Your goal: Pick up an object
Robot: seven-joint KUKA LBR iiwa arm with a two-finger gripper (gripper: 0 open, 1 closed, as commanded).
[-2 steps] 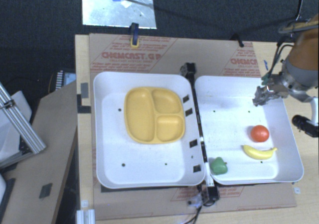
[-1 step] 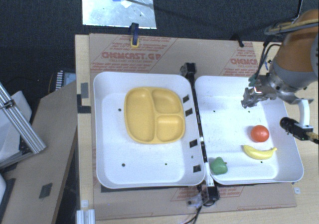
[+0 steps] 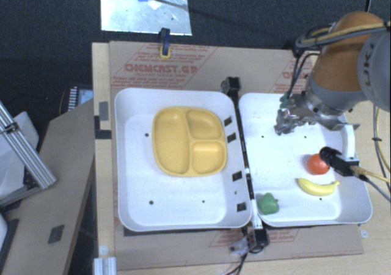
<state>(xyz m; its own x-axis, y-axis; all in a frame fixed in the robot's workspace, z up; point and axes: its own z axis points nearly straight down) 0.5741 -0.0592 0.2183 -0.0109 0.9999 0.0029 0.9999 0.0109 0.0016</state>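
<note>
Camera view: banana (image 3: 317, 187) long axis left-right, tips upturned; gripper (image 3: 285, 122) state unclear.

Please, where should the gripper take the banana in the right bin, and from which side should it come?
Probably at the middle of the banana, coming from above, fingers closing across its narrow width. It lies flat and long, its ends curving up toward the tomato, with bare floor on its near side.

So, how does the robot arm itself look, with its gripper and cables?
The arm is grey, rounded and bulky, with a wide orange band over its upper part. Thin dark cables loop along its left side toward the wrist. The gripper is a small, dull grey metal assembly with irregular edges. Dark lettering sits partly in view at the arm's right side.
</note>
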